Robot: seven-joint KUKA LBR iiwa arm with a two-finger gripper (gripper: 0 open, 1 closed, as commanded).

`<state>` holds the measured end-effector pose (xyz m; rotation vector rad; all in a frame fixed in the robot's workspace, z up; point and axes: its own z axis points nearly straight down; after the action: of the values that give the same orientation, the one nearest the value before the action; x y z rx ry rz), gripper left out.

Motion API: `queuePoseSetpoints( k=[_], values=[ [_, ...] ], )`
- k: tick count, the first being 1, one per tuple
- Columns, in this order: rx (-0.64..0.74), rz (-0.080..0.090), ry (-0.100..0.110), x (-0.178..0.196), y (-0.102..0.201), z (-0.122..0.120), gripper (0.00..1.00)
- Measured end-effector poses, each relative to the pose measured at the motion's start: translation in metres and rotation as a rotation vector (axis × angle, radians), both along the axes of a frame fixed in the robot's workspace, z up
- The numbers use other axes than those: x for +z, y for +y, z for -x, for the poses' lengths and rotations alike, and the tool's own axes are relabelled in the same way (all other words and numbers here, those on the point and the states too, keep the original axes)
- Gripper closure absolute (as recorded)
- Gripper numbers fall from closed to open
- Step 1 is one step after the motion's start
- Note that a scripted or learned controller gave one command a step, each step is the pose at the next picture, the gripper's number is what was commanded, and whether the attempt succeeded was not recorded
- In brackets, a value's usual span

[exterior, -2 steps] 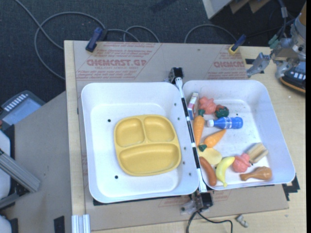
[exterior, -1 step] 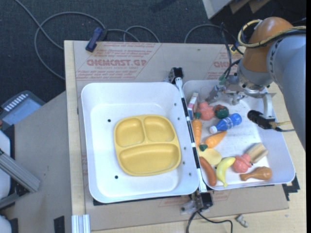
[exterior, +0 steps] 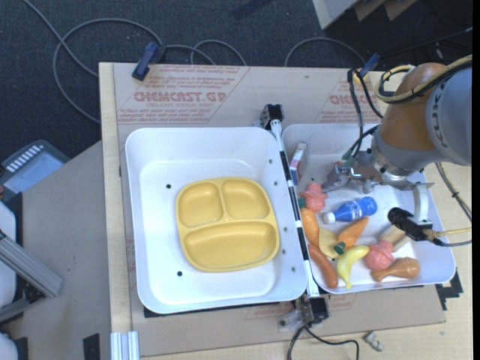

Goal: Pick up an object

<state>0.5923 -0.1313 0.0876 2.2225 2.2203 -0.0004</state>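
Arm [exterior: 427, 118] reaches in over the right bin [exterior: 442, 265], gripper [exterior: 352, 172] low near the bin's back half. Jaws – can't tell if apart or together, the metal parts blur into one shape, and nothing is visibly clamped between them.

Toys sit in the right bin, all on the near side of the jaws. Blue bottle [exterior: 350, 210] lies on its side just in front of the jaws, apart from them. Pink toy [exterior: 315, 197] is to the jaws' left, by the bin divider. Carrot [exterior: 352, 232] lies just past the bottle, banana [exterior: 346, 261] further on, touching it. Drumstick [exterior: 397, 268] and a pink piece [exterior: 380, 255] sit at the near right – well apart from the jaws.

Left bin [exterior: 150, 163] holds a yellow divided plate [exterior: 225, 223], far left of the jaws.
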Motion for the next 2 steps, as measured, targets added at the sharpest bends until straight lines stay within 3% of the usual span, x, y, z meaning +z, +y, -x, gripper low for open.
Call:
queuePoseSetpoints(
  k=[1,2],
  values=[
    [0.000,0.000,0.001,-0.003,-0.008,0.072,0.00],
    [0.002,-0.001,-0.001,0.009,0.040,0.008,0.00]
  ],
)
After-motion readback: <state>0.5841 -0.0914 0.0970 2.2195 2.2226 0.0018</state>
